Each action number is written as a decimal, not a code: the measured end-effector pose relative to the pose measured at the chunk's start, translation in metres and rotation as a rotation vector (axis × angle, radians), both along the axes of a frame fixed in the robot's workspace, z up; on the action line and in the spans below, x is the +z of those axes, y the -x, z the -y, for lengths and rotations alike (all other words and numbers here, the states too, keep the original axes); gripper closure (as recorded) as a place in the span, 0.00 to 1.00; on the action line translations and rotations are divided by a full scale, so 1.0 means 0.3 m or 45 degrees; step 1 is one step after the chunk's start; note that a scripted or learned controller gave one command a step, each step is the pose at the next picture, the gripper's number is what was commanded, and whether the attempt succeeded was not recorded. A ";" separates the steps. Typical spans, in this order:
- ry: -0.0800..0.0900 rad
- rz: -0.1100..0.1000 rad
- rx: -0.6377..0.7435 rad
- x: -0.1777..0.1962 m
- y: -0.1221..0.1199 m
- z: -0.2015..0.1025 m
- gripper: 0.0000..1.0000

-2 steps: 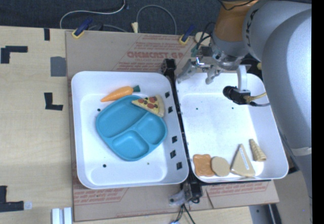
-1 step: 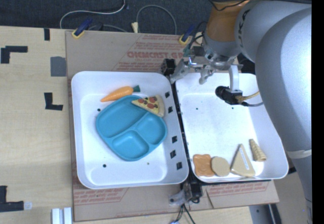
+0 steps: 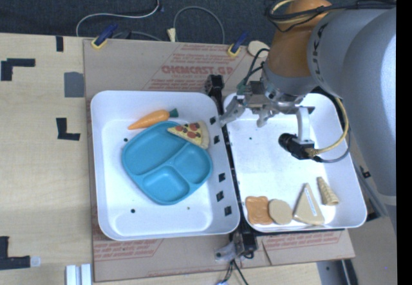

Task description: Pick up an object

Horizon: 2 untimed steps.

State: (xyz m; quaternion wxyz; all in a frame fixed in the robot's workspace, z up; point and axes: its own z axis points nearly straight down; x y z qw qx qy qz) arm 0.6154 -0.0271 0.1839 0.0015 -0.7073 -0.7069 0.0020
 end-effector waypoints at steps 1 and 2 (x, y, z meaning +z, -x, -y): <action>0.001 0.010 0.001 0.001 -0.183 0.119 0.00; 0.001 0.006 0.003 0.034 -0.176 0.113 1.00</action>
